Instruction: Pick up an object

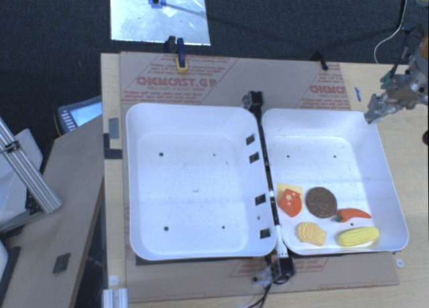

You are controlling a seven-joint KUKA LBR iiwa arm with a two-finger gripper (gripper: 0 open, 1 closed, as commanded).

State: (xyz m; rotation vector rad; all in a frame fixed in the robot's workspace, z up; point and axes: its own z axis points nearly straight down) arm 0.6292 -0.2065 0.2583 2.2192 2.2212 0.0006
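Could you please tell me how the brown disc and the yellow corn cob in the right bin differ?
The brown disc is round, flat and dark; the yellow corn cob is long, rounded and bright. The disc lies farther from the bin's near rim, beside the pizza slice; the cob lies along that rim. Both rest untouched in the right bin.

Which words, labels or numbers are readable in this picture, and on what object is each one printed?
"CHEMCAST GP", red print on the board under the bins, at its back left.
"CHEMCAST", the same red print at the board's back right, slanted and cut off by the right bin; the end is not readable.
The toy food bears no text that I can read.
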